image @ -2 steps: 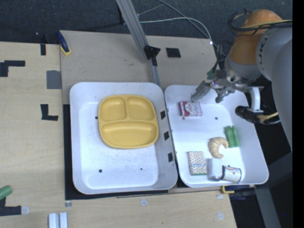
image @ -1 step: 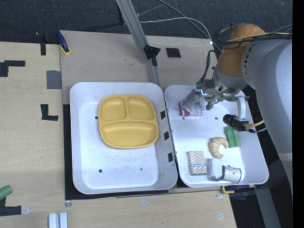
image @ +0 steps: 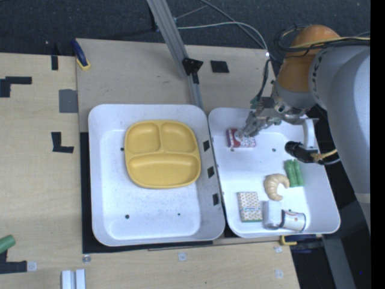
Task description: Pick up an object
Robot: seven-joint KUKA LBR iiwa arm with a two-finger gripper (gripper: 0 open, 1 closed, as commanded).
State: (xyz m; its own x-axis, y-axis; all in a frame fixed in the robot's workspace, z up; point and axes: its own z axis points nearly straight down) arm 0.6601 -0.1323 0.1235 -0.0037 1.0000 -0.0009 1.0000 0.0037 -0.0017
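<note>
Reaching into right bin [image: 313, 218]: gripper [image: 248, 132] down on red-and-white packet [image: 238, 139].
Grip state: cannot tell. Croissant [image: 276, 186], green item [image: 294, 173] nearer that bin's front; yellow tray [image: 162, 153] left of it.

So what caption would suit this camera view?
Grey arm's gripper over a small red-and-white packet in the right white bin.

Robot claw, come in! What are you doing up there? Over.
Gripper low in right bin, at small red packet; grasp unconfirmed. Croissant, green item, box lie apart. Nothing blocking.
</note>
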